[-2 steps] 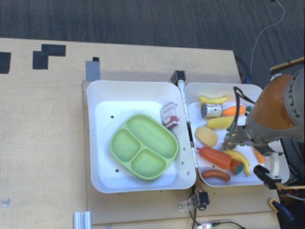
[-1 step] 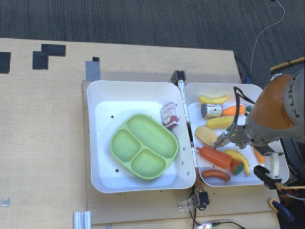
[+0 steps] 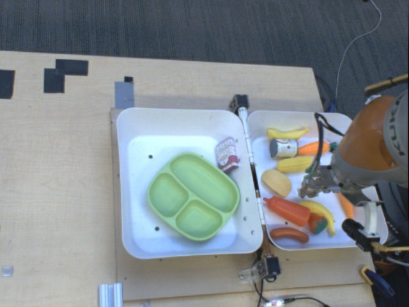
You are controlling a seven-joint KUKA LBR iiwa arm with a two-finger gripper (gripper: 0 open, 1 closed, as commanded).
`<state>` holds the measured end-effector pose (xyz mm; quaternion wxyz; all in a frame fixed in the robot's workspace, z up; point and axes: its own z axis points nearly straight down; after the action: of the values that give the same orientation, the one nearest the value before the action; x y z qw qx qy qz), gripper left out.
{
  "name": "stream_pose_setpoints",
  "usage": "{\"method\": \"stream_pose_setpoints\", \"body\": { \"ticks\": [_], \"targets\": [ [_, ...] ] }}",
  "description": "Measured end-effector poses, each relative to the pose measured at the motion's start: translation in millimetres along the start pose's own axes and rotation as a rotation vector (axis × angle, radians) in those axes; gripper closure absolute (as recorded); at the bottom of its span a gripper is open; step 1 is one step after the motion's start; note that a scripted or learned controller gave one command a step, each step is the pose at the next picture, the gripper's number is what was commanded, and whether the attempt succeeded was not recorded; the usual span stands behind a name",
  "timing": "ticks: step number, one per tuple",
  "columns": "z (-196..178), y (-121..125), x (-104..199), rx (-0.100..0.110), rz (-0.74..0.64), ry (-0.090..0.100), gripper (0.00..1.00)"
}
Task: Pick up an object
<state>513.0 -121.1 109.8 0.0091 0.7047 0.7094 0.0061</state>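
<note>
My gripper (image 3: pixel 312 185) hangs low over the middle of the right bin (image 3: pixel 339 121), reaching in from the right under the orange wrist band. It is just right of a pale potato (image 3: pixel 276 182), above a red pepper (image 3: pixel 289 210) and a small banana (image 3: pixel 323 212). Behind it lie a yellow corn-like piece (image 3: pixel 294 164), an orange carrot (image 3: pixel 312 148), a small tin can (image 3: pixel 283 148) and another banana (image 3: pixel 287 133). A brown sausage (image 3: pixel 288 235) rests at the bin's front. I see nothing lifted off the bin floor.
The left bin (image 3: pixel 128 171) holds a green divided plate (image 3: pixel 193 197) and a small red and white packet (image 3: pixel 227 154) near its right wall. An orange piece (image 3: pixel 346 204) lies partly under the arm. Cables run along the bench's right side.
</note>
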Motion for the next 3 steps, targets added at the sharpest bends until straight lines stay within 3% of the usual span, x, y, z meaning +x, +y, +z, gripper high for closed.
{"method": "stream_pose_setpoints", "body": {
  "ticks": [1, 2, 3],
  "targets": [
    [-32, 91, -72, 0.016, 0.001, 0.002, 1.00],
    [-32, 91, -72, 0.018, 0.001, 0.003, 0.00],
    [24, 36, -24, 0.016, 0.004, 0.004, 0.00]
  ]
}}
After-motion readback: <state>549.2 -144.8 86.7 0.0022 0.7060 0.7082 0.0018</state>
